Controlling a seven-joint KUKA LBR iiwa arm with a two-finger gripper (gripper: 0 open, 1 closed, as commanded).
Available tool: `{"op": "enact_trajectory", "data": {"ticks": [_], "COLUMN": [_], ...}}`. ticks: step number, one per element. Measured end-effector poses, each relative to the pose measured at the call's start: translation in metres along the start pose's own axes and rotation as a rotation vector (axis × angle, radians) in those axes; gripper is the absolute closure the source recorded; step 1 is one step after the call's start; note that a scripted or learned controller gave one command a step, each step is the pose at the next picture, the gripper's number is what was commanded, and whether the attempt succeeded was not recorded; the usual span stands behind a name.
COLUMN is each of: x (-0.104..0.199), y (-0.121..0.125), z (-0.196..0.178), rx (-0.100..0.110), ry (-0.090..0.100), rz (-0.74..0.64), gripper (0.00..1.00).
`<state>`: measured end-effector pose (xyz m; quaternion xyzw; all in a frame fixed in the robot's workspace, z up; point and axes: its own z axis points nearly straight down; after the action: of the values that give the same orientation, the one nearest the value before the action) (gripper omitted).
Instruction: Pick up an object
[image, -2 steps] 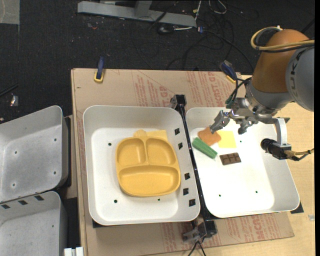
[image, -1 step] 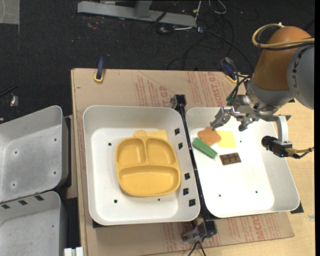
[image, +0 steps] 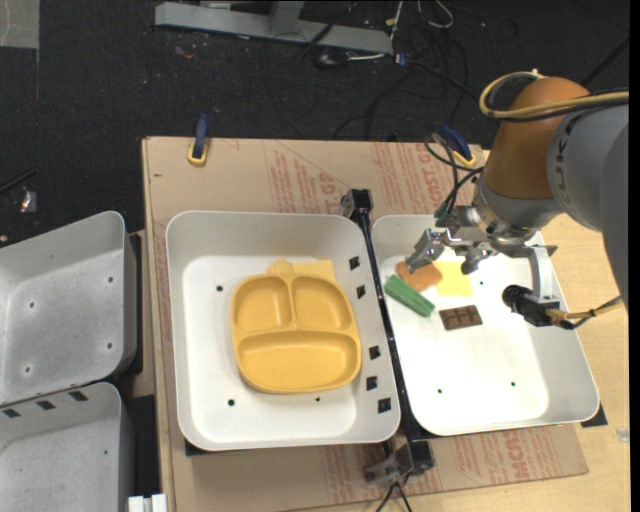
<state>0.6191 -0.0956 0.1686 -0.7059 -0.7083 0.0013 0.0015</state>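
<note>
Camera view looks down on a cardboard-covered tabletop (image: 250, 165) with two shallow white bins side by side. The left bin (image: 190, 300) holds a yellow divided tray (image: 296, 335) lying flat near its middle, with a pale yellow flat piece (image: 312, 268) peeking out from under its far edge. The right bin (image: 500, 390) holds a cluster of small things in its far left part: a green block (image: 408, 296) lying at a slant, an orange-brown piece (image: 420, 275) just beside it, a yellow flat piece (image: 455, 284) next to that, and a small brown square (image: 461, 319) a little nearer the camera. The grey arm with its orange band (image: 525, 140) reaches in from the right, and the tool (image: 452, 245) hangs over the far edge of this cluster, close above the orange-brown piece. Whether the tool is released or clenched, I cannot tell; nothing is visibly between its tips.
</note>
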Motion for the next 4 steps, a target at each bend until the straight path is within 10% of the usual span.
{"op": "enact_trajectory", "data": {"ticks": [2,3,4], "x": [-0.006,-0.006,-0.015], "y": [0.005,0.007,0.01], "z": [0.076,0.063,0.006], "rx": [-0.005,-0.011,-0.01], "ry": [-0.001,0.0,-0.002], "rz": [0.005,0.005,0.005], "gripper": [0.0,1.0,1.0]}}
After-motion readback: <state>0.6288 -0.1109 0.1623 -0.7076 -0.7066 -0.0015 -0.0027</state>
